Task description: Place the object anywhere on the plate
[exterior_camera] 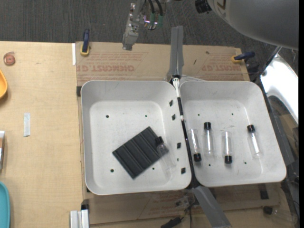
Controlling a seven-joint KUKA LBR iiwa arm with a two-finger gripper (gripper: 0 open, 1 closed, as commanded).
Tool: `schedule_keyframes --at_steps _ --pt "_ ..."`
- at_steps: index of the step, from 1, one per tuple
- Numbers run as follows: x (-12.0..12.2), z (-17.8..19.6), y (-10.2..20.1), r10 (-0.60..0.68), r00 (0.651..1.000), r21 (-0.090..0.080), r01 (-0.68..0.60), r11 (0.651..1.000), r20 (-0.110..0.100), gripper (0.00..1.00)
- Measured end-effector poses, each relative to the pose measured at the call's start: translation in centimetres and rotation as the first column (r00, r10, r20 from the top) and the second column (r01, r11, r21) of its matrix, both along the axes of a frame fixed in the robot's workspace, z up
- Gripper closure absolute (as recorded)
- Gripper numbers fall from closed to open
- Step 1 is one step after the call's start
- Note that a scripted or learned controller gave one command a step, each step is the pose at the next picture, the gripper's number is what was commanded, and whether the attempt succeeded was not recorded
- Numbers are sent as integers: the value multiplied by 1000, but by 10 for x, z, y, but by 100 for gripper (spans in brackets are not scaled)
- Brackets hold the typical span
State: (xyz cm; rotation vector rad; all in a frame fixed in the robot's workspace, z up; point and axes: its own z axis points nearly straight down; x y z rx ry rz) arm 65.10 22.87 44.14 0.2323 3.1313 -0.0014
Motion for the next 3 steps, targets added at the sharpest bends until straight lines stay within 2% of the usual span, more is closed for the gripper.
schedule_keyframes --at_steps 1,3 --pt "5 1 -1 214 977 1 -214 977 2 100" --pt "9 0 -7 398 918 0 -398 918 1 100"
